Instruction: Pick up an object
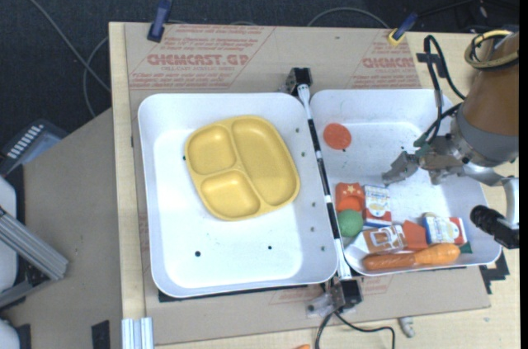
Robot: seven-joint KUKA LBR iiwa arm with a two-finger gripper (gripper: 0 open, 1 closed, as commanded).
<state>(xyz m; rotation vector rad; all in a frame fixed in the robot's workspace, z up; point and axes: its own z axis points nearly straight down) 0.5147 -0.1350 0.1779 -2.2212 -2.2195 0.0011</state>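
From the camera view we've got the gripper (402,172) hovering in the right bin (371,106), fingers spread apart and grasping nothing. The toy food sits at its 6 o'clock: carrot (437,255), green ball (351,222). The orange disc (337,136) is at 10 o'clock. The left bin (165,199) holds a yellow tray (241,166).

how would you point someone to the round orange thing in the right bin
Start at the right bin, the one without the yellow tray. The round orange piece lies alone near its upper left corner, apart from the packed pile along the bottom.
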